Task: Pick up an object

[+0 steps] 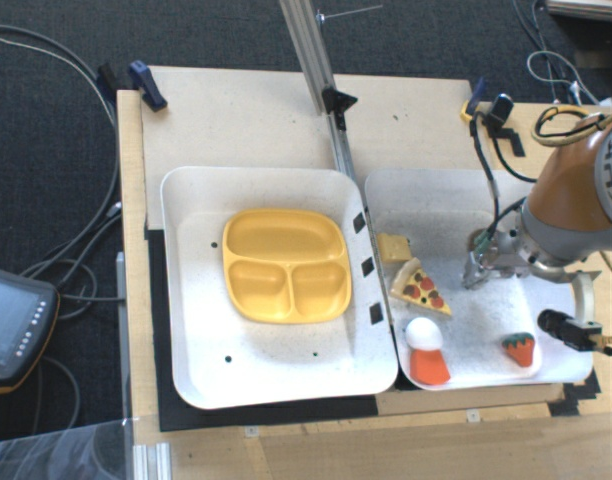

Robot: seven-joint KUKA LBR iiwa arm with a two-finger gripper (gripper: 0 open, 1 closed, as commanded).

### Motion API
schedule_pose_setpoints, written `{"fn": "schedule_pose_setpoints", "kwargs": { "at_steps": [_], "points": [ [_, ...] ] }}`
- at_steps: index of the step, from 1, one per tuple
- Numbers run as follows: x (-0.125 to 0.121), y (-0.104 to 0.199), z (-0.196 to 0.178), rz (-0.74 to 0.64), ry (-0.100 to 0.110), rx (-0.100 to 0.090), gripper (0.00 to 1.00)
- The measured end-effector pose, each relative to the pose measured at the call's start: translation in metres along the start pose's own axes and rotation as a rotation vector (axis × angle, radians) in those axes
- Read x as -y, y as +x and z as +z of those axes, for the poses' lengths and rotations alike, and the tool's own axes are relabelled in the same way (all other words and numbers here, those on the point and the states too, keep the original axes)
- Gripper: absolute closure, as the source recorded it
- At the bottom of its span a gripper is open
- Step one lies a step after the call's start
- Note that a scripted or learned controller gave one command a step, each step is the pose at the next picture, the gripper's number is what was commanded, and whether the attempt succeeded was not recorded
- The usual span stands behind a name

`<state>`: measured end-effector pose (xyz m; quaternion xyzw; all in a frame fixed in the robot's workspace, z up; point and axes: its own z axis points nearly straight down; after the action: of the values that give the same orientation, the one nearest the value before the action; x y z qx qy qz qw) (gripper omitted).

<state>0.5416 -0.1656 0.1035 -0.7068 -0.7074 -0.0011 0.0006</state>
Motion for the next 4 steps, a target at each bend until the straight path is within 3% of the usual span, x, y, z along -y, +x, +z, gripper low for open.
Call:
{"fn": "schedule_pose_setpoints", "kwargs": {
  "at_steps": [2,4],
  "points": [
    [-0.008,0.003,-0.115,-0.001,-0.007,0.004,1.00],
    [-0.038,0.111,-0.100,-0.006,-0.001,0.000,1.00]
  ]
}}
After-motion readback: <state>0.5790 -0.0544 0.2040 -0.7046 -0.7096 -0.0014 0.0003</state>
